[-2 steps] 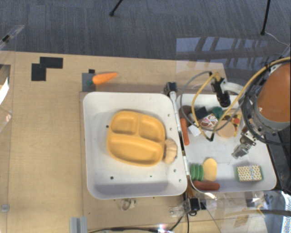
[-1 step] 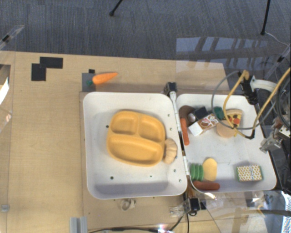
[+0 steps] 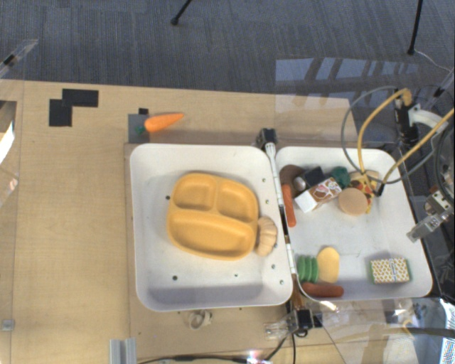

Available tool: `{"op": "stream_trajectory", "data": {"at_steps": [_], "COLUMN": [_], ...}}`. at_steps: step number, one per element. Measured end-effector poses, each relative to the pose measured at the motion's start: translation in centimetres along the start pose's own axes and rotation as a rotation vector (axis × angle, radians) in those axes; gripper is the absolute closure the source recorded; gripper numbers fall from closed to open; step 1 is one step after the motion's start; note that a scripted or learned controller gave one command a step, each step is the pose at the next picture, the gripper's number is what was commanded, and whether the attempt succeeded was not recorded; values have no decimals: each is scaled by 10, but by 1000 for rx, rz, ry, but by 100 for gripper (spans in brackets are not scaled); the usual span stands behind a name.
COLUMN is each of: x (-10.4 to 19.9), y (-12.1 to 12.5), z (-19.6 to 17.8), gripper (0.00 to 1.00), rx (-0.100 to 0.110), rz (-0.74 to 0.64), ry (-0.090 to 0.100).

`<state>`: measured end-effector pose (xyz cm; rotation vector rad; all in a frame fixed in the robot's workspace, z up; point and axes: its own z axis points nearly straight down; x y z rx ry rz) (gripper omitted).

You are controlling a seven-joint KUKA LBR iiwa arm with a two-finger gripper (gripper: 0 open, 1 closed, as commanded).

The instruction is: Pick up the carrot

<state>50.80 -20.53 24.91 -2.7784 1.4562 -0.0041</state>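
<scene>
Carrot (image 3: pixel 163 122) on bench (image 3: pixel 71 227) beyond left bin (image 3: pixel 146 213); no readable labels; tool state: cannot tell.

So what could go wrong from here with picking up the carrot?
The carrot lies outside both bins, on the bench beyond the left bin, far from the arm's side, so reach may fall short. It sits against a small grey block, which could get in the way of a grab. The yellow cable looping over the right bin might snag the arm.

place: robotics lab | cues: bench (image 3: pixel 71 234), loose cables (image 3: pixel 370 128), tripod legs (image 3: pixel 181 12), carpet (image 3: pixel 213 43)
</scene>
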Motion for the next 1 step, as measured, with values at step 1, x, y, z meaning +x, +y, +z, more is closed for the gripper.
{"op": "stream_trajectory", "data": {"at_steps": [1], "x": [0], "y": [0], "z": [0], "gripper": [0], "rx": [0], "rz": [-1], "ry": [0]}}
